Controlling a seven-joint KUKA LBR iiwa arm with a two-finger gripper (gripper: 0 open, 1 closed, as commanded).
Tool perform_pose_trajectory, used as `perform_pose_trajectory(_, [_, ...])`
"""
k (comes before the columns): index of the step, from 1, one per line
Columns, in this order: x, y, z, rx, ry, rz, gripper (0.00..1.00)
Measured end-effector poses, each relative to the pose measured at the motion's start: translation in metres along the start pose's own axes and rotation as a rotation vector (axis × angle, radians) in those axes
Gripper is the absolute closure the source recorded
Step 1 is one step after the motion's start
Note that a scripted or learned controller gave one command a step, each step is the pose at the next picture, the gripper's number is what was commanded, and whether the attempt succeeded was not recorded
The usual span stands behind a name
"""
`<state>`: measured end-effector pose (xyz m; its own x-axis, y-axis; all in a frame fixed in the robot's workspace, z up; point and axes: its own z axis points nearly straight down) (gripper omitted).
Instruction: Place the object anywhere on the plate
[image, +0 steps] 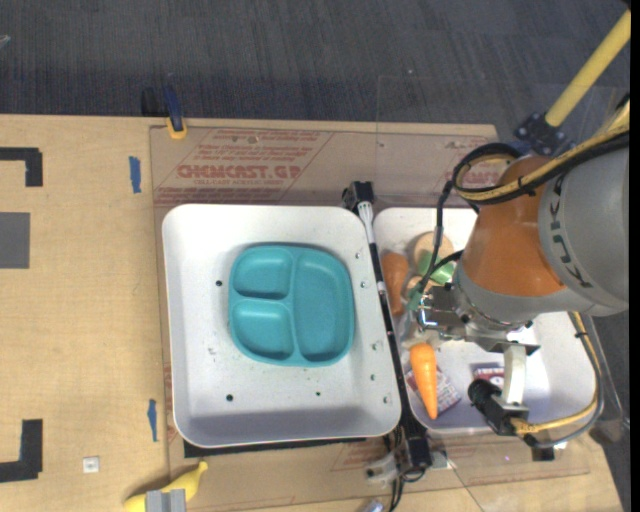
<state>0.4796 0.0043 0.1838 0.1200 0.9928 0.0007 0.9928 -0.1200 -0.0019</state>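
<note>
A teal divided plate (292, 303) lies in the middle of the left white bin (190, 330). An orange toy carrot (425, 378) lies at the near left of the right bin (560, 385), tip towards the front. My gripper (432, 312) reaches down into the right bin just above the carrot's top end, mostly hidden under the grey and orange wrist (515, 260). Beside it, at the bin's far left, sit a brown-orange piece (395, 272), a beige piece (427, 245) and something green (437, 266). Nothing rests on the plate.
A flat packet with a red label (488, 374) lies in the right bin by the carrot. A black clamp (358, 193) stands at the far end of the wall between the bins. Cables (480, 160) loop over the arm. A yellow object (175, 487) lies off the bench's front left.
</note>
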Motion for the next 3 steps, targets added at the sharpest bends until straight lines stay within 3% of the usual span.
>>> perform_pose_trajectory(1, [0.091,0.037,-0.024,-0.002,0.002,-0.099,1.0])
perform_pose_trajectory(2, [0.157,0.04,-0.049,-0.003,0.0,0.227,1.0])
perform_pose_trajectory(3, [0.225,0.004,-0.027,0.009,-0.005,0.455,1.0])
